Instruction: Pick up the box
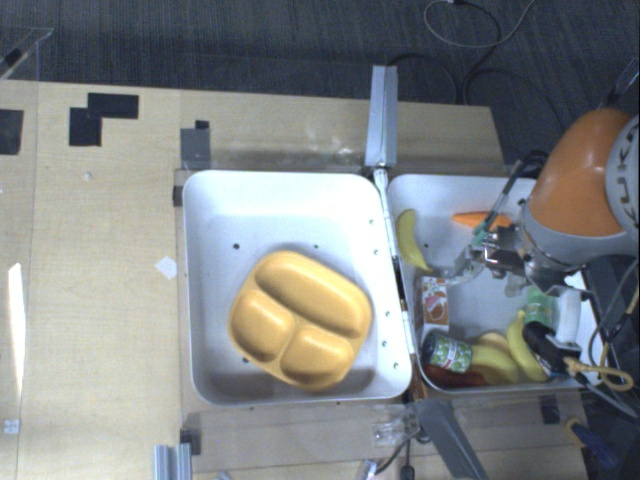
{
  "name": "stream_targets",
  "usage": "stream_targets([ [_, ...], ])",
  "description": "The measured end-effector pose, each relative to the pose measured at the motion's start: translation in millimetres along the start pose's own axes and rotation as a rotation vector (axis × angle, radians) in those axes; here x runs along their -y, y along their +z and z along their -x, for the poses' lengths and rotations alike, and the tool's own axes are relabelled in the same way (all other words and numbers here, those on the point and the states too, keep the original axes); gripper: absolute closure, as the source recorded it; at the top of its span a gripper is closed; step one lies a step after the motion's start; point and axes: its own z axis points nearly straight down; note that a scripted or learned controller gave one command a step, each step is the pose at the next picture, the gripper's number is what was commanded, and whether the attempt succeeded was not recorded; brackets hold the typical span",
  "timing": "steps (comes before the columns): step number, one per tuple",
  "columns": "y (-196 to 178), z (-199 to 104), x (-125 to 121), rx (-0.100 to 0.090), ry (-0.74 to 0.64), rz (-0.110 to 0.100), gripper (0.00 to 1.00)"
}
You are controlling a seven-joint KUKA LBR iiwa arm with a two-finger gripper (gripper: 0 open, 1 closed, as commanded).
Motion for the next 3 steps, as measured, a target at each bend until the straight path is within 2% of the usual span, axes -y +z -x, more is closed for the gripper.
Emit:
stream_targets([
  [1,71.1,8.0,-26.3,-0.006,-0.100,0.032,0.00],
  [2,97.8,14.2,-85.5,0.000,-0.040,0.009,0.00],
  [3,84.9,12.4,-88.0,-0.002,-0.043,0.016,1.00],
])
